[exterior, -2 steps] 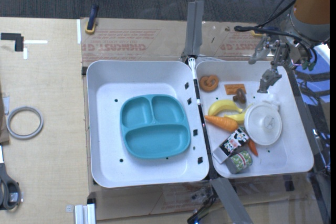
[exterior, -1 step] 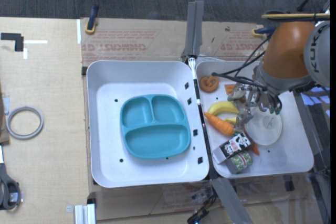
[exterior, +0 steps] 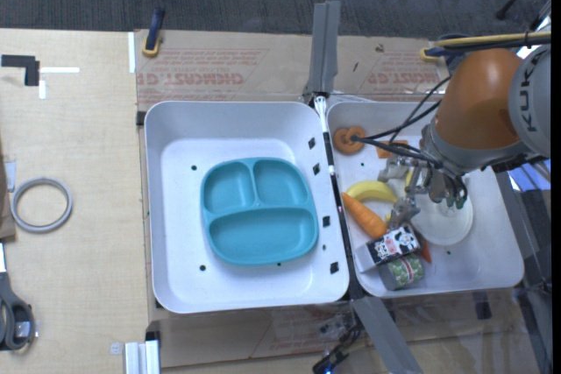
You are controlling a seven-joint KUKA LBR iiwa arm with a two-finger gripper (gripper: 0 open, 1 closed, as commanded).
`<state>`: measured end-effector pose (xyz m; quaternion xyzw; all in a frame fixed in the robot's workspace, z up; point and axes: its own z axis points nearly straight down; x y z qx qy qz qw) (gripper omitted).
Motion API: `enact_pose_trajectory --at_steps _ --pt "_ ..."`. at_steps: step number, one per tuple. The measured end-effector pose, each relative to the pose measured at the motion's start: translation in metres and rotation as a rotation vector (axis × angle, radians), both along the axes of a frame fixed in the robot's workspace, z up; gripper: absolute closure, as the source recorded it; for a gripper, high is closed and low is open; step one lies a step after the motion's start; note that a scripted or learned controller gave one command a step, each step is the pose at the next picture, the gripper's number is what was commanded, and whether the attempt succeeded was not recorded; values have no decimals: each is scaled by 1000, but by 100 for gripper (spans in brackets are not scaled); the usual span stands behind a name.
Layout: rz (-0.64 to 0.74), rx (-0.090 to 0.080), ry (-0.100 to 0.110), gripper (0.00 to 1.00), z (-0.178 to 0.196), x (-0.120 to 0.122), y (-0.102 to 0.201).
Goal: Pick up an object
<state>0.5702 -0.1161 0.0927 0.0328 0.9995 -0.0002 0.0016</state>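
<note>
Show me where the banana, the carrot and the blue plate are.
banana (exterior: 370, 191), camera view, middle of its curve
carrot (exterior: 364, 215), camera view, mid-body
blue plate (exterior: 260, 243), camera view, bare bottom compartment

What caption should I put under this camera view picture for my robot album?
Robot arm's tool hovers over the right bin of toy food: banana, carrot; a blue divided plate sits in the left bin.

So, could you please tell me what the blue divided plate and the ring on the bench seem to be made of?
Blue divided plate: probably moulded plastic, with an even colour, soft sheen and rounded compartment ridges. Ring: grey and dull; it could be tape or metal, and the view leaves that open.
</note>
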Motion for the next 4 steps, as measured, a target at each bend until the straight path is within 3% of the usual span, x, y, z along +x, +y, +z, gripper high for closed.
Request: enact_pose_trajectory --at_steps 1,2,3,4 --pt "24 0 0 0 0 29 19" --pt "24 -3 -27 0 6 -29 16" --pt "-44 0 -1 0 0 -12 19" --pt "-286 0 0 0 0 -10 22"
